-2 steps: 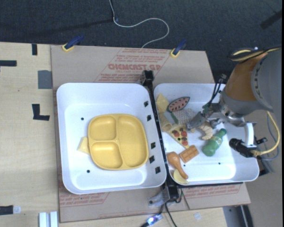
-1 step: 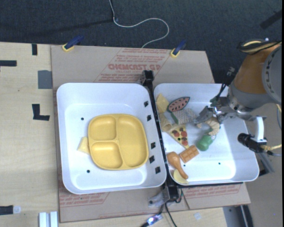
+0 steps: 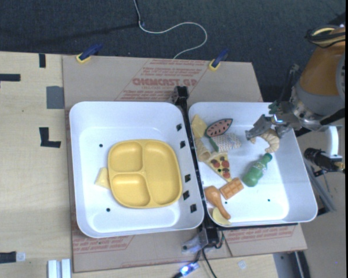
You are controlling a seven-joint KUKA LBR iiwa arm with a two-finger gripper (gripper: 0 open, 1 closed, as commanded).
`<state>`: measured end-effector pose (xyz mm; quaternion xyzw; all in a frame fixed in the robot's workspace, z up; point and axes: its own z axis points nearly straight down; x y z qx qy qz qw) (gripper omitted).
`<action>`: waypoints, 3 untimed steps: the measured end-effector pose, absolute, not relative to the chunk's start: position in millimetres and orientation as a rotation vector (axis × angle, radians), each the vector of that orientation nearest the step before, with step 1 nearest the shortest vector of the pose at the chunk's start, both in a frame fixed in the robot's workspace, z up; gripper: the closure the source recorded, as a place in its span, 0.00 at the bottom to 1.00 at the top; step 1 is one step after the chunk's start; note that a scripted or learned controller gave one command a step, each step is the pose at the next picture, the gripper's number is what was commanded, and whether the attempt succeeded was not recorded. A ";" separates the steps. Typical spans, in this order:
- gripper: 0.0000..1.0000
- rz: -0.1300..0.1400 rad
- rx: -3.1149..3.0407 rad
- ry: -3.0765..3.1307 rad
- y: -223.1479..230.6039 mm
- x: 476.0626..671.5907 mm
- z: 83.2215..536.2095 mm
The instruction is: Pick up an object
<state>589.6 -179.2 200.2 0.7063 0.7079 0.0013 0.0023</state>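
Observation:
My gripper point(image 3: 268, 126) hangs over the upper right part of the right bin point(image 3: 290, 204). A beige twisted piece point(image 3: 272, 140) lies directly under it and touches its tip. Just below that lies a green bottle point(image 3: 255, 171). Toward the bin's left side are a watermelon slice point(image 3: 219, 126), a pizza slice point(image 3: 220, 165), an orange waffle piece point(image 3: 232, 188) and an orange drumstick point(image 3: 216, 197).
The left bin point(image 3: 84, 213) holds a yellow divided plate point(image 3: 145, 172) with a pale yellow wedge point(image 3: 101, 178) poking out at its left. A black divider point(image 3: 188, 155) runs between the bins. The arm's orange band point(image 3: 322, 68) is at the right edge.

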 end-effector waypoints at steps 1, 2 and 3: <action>1.00 0.002 2.218 2.223 -178.5 590.4 225.9; 1.00 0.000 2.216 2.230 -131.0 611.7 214.3; 1.00 0.000 2.215 2.230 -76.4 631.2 208.4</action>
